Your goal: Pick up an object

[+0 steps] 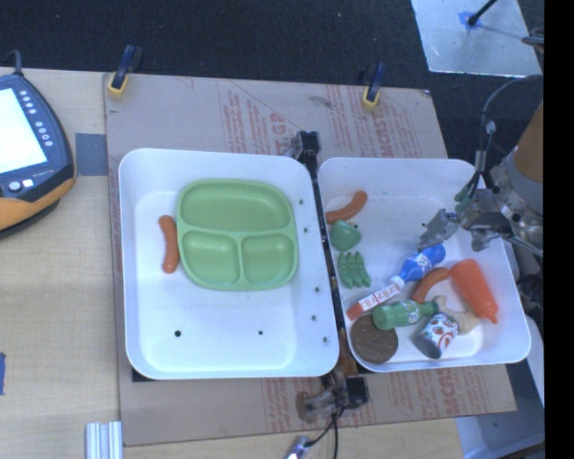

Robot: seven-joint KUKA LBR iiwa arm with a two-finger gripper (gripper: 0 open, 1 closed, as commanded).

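Near edge of right bin (517, 347) held a brown disc (374, 339), a small green bottle (402, 315) and a red-and-white can (436, 334), close together. Beside them lay an orange carrot (475, 289), a sausage (430, 281) and a white tube with blue cap (402, 279). Toward the bin's left wall sat green toys (349, 254) and another sausage (346, 207). Pincer (447, 226) hung over the bin's right half, just above the blue cap; nothing seen between its fingers, and open or closed could not be told. Left bin (139, 285) carried a green divided plate (237, 234) at its far side with a sausage (169, 243) just beside the plate's left edge. Tablet (19, 151) sat at the table's left edge.
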